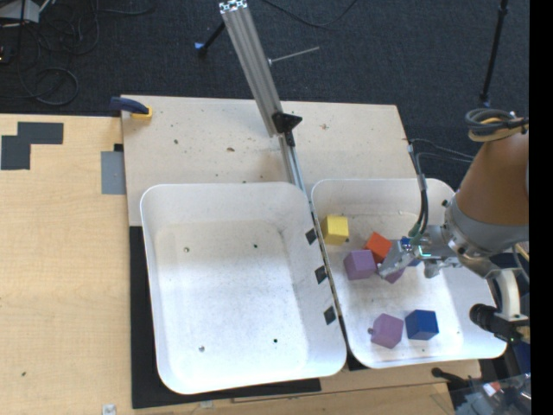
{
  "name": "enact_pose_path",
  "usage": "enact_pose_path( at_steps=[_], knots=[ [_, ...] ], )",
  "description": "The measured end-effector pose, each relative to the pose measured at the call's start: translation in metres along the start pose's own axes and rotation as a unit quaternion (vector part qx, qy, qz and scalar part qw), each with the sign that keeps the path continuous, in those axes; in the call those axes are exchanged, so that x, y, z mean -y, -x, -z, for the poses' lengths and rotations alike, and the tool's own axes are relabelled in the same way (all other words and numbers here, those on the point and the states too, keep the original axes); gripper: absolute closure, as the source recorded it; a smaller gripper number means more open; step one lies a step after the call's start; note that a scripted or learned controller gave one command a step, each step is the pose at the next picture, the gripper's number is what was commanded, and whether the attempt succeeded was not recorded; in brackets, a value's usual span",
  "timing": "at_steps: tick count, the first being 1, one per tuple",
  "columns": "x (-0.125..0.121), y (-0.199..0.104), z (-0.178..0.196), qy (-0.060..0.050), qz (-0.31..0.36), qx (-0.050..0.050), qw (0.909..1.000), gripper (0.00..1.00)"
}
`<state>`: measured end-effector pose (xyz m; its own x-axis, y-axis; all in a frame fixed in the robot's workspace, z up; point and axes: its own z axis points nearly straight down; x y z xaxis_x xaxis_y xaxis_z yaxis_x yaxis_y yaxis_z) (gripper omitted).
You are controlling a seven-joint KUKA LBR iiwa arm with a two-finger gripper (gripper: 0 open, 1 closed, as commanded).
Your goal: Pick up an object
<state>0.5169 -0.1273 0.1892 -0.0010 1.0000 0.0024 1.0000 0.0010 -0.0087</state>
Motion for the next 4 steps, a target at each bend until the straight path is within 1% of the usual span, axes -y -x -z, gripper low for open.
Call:
enact_pose_path(
  at_steps=[1, 2, 3, 4],
  knots=[
    [-0.001, 0.001, 0.002, 0.003, -0.002, 0.001, 1.0, 0.0],
    [-0.003, 0.003, -0.042, 0.0, -0.001, 0.0, 1.0, 0.0],
    [-0.001, 0.002, -0.096, 0.0, -0.002, 0.0, 1.0, 0.0],
    [-0.002, 0.004, -0.083, 0.002, -0.006, 0.0, 1.0, 1.0]
  ],
)
